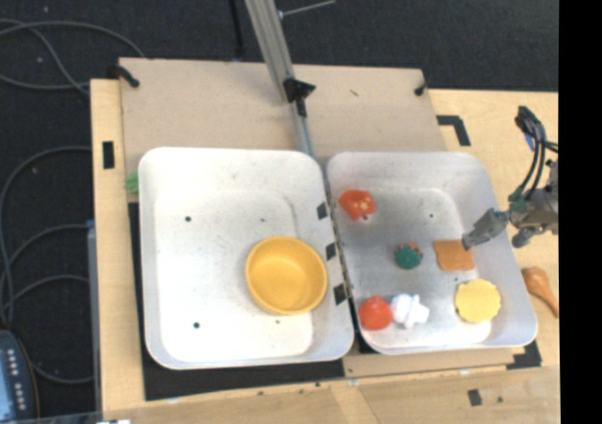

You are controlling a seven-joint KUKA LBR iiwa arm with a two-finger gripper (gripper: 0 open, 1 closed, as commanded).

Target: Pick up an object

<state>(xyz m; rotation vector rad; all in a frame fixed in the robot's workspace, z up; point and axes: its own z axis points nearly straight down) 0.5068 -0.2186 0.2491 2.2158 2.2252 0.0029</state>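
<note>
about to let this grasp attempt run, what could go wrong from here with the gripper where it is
The gripper sits at the right bin's rim, so a descent may hit the wall. The orange block beside it lies flat and may slip from a pinch. The yellow disc lies close below the block and could get nudged.
</note>
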